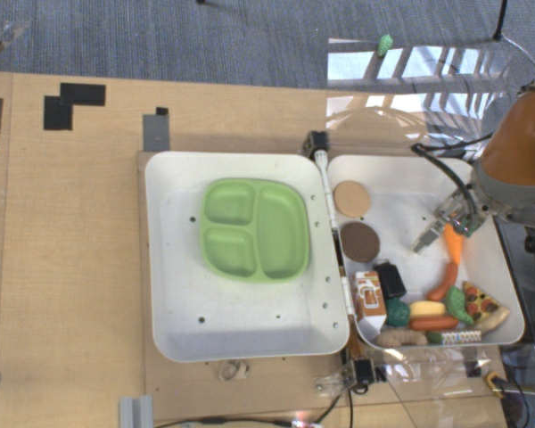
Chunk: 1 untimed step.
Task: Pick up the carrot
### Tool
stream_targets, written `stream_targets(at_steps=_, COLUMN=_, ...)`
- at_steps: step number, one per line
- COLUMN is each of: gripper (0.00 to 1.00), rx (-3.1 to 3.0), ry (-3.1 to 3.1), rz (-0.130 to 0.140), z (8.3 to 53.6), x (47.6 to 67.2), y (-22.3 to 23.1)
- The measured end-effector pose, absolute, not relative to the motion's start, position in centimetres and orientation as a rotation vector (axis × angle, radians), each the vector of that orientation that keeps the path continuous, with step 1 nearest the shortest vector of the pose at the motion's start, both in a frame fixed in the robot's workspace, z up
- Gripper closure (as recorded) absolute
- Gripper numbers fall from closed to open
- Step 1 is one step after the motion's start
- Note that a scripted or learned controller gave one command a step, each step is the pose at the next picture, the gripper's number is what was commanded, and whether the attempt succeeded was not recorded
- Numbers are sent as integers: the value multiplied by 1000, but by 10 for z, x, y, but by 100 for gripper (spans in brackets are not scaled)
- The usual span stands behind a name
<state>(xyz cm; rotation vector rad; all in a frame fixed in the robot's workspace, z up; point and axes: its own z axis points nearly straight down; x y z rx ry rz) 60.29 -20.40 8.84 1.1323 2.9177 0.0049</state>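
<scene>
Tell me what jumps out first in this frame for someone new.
The green divided plate stands out, sitting alone in the middle of the left bin. Next is the arm's pincer reaching into the right bin, right at the upper end of the orange carrot. The other toy foods crowd that bin's near edge, with two round brown discs up by the divider.

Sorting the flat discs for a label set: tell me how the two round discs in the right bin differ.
The tan disc is pale; the brown disc is dark chocolate. The tan disc lies farther from the camera, the brown disc nearer, beside the black block. Both are flat, round, similar in size, and lie along the right bin's left wall.
</scene>
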Motion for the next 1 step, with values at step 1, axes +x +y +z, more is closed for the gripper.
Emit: stream_targets(at_steps=1, gripper=100, rx=1115, ry=2910, rz=6, z=103, x=608, y=-203)
